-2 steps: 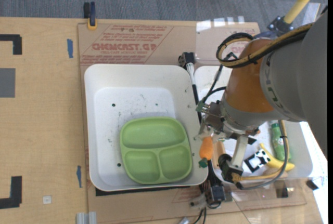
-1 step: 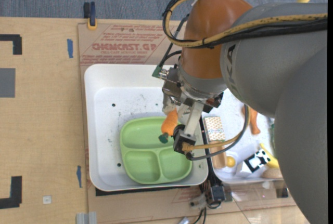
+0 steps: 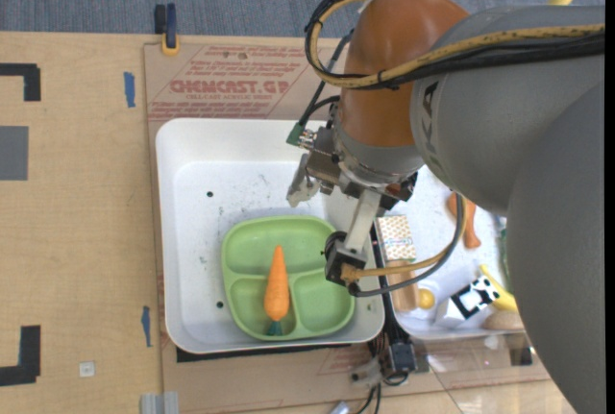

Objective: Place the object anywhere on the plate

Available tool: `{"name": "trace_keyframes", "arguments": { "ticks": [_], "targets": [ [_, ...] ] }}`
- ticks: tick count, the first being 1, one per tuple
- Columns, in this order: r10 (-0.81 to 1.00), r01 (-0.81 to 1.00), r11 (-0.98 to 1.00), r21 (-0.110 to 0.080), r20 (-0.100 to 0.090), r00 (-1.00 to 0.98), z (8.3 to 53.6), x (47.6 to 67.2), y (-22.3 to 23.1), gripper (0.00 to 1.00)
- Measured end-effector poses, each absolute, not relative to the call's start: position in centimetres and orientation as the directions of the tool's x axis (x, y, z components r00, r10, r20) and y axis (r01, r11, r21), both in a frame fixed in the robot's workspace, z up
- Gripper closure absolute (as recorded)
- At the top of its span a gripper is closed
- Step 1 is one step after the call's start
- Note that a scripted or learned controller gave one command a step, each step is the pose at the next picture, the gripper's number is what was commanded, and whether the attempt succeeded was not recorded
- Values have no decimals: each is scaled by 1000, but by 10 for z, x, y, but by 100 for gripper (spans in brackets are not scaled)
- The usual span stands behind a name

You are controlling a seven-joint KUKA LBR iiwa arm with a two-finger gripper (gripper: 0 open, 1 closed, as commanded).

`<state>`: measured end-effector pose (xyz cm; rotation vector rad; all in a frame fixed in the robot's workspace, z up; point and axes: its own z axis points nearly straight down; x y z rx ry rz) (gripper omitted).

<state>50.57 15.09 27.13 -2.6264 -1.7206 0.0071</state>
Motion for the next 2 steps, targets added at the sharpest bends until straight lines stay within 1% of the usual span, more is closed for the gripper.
{"name": "trace_keyframes", "arguments": {
  "ticks": [1, 2],
  "targets": [
    [919, 919, -395, -2, -4, 395, 281, 506, 152, 100],
    [918, 918, -396, -3, -5, 396, 280, 506, 152, 0]
  ]
}}
